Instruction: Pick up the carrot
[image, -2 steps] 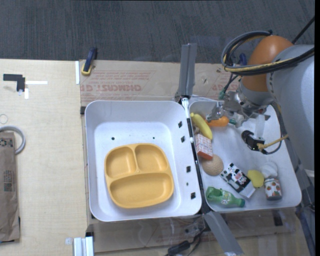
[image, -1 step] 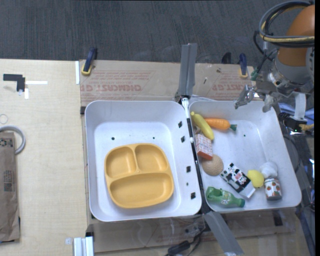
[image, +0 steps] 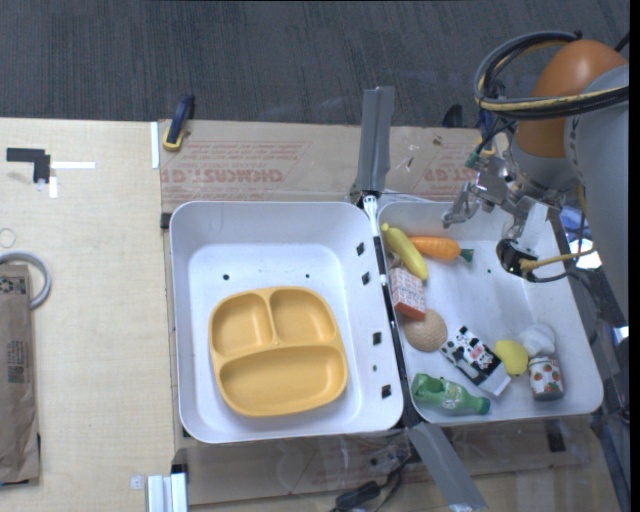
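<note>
The carrot (image: 435, 247), orange with a green stub at its right end, lies near the back of the right bin (image: 560, 300). Its left tip touches a yellow banana (image: 405, 250). My gripper (image: 464, 209) hangs just above and slightly right of the carrot, near the bin's back wall. It is apart from the carrot, and nothing shows in its grasp. The grey arm with its orange band (image: 560, 75) reaches in from the upper right.
The right bin also holds a red-and-white carton (image: 407, 292), a brown round item (image: 425, 330), a cow-patterned box (image: 470, 355), a lemon (image: 511, 355), a green bottle (image: 450, 393) and a small jar (image: 544, 376). A yellow divided plate (image: 278, 350) sits in the left bin (image: 190, 300).
</note>
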